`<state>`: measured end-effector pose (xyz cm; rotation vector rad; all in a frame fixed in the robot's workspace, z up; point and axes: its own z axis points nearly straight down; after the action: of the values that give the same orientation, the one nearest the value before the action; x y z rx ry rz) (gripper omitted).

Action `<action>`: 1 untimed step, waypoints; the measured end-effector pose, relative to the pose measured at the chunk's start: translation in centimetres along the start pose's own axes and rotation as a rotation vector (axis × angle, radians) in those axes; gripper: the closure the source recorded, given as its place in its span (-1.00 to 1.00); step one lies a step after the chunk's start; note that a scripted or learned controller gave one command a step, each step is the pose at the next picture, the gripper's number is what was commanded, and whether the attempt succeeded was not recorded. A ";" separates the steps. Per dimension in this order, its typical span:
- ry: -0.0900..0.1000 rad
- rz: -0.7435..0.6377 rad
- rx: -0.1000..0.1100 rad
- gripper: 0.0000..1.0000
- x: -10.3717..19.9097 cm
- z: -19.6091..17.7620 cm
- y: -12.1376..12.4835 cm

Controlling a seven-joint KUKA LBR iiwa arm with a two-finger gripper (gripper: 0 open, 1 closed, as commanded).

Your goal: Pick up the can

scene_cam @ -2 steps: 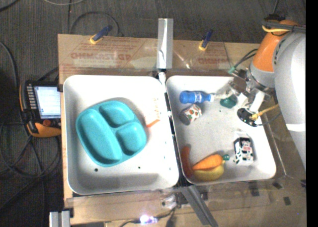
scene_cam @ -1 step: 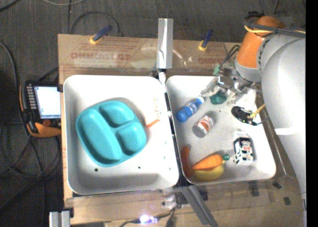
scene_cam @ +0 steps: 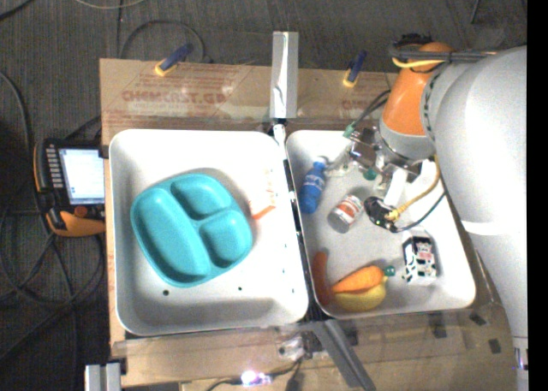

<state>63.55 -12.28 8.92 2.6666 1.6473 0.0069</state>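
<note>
From the overhead camera I see the can (scene_cam: 347, 211) lying tilted in the right bin (scene_cam: 462, 295), just left of centre. The gripper (scene_cam: 383, 182) hangs at about two o'clock from it, close by but apart; I cannot tell how its claw stands, as the wrist hardware clutters it. A blue bottle (scene_cam: 312, 186) lies at the can's ten o'clock. What looks like a carrot (scene_cam: 360, 279) rests at the can's six o'clock. In the left bin (scene_cam: 120, 295) sits a teal divided tray (scene_cam: 193, 227).
</note>
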 end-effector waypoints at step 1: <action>-0.006 0.224 0.010 -1.00 0.1 -8.5 3.2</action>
<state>66.40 -13.54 17.41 2.8394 1.3423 -0.0081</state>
